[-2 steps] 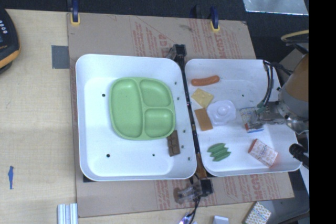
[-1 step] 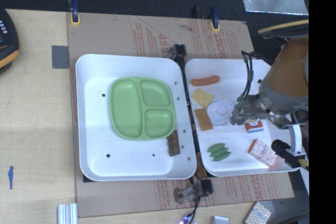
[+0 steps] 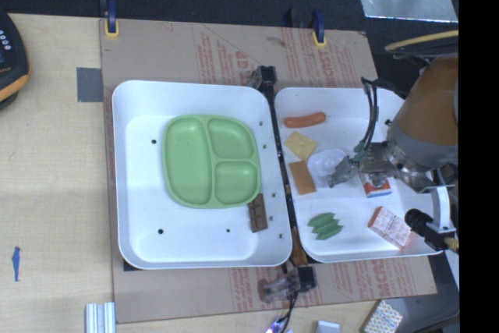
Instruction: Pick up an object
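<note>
Gripper (image 3: 341, 171) sits low in the right bin (image 3: 343, 252), tips at a clear plastic cup (image 3: 327, 162) near the bin's centre. Whether it's parted or closed on anything, you can't tell from this angle (cup blurs the tips).

Pick candidates around the cup: sausage (image 3: 305, 119) at 11 o'clock, yellow cheese slice (image 3: 300, 145) at 10, brown cracker (image 3: 302, 177) at 8, green pea pod (image 3: 325, 225) at 6, red-white carton (image 3: 388, 227) at 4. Small box (image 3: 377, 186) lies just under the wrist.

Left bin (image 3: 132, 191) carries a green divided plate (image 3: 210, 161). My guess: the arm came in low from 3 o'clock to reach the cup.
</note>
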You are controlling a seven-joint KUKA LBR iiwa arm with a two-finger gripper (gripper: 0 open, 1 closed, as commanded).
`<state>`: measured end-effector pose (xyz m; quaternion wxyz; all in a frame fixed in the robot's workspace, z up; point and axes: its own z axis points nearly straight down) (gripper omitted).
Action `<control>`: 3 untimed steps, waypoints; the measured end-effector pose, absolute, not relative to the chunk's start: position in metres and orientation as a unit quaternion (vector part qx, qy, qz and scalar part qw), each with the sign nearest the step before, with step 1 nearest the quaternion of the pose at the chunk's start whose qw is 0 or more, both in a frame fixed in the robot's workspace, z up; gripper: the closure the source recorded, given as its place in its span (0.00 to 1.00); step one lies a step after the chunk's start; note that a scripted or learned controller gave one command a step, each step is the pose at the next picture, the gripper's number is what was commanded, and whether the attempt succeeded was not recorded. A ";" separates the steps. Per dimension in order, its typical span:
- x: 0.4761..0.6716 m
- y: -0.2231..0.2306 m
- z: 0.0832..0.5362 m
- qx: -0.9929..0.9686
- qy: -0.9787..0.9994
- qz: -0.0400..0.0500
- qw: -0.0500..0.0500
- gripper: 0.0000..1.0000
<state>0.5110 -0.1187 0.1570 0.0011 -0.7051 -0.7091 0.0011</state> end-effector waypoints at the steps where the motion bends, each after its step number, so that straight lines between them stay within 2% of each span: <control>1: 0.602 -0.188 0.204 -0.705 -0.709 -0.001 -0.006 0.00; 2: 0.551 -0.214 0.146 -0.707 -0.707 0.003 0.004 0.00; 3: 0.547 -0.176 0.093 -0.705 -0.709 0.001 -0.005 0.00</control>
